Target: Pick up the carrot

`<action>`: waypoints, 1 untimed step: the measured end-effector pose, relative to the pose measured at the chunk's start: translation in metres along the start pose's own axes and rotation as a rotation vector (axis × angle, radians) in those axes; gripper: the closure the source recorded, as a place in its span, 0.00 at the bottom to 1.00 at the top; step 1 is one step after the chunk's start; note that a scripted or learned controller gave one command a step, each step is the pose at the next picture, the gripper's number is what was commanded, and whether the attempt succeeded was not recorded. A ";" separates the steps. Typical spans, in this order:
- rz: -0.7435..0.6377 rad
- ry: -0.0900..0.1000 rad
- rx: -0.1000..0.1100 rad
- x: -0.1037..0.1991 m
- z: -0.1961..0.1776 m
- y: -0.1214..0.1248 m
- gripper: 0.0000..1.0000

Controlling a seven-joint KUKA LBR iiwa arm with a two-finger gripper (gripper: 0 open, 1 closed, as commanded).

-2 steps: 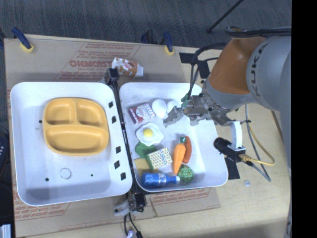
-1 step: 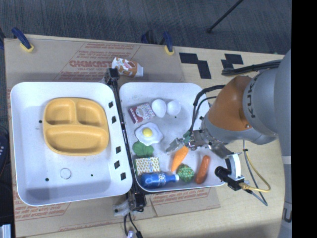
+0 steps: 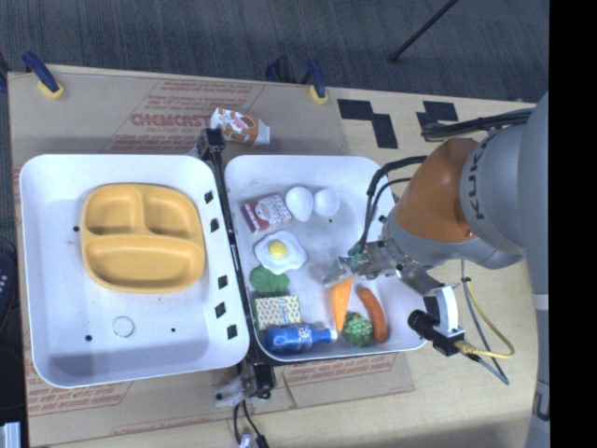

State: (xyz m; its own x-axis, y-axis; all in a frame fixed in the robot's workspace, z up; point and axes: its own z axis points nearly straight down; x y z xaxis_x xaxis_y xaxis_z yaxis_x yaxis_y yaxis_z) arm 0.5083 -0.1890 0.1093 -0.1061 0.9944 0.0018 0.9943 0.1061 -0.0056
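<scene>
The carrot [image 3: 340,301] is orange and tapered. It lies in the right bin [image 3: 354,177] near the front, with its green top pointing toward the wrist. My gripper [image 3: 349,266] hangs low just above the carrot's upper end, under the grey and orange arm [image 3: 438,203]. I cannot see whether it touches the carrot. A red-orange sausage [image 3: 374,312] lies just right of the carrot, and a green broccoli piece [image 3: 356,329] sits at the carrot's tip.
The right bin also holds a fried egg [image 3: 280,250], two white eggs [image 3: 299,202], a red packet [image 3: 268,213], a green leaf [image 3: 269,281], a yellow packet [image 3: 278,309] and a blue bottle [image 3: 298,338]. A yellow divided tray [image 3: 143,234] lies in the left bin [image 3: 56,343].
</scene>
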 end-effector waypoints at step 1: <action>0.233 -0.001 -0.004 0.056 -0.085 0.015 1.00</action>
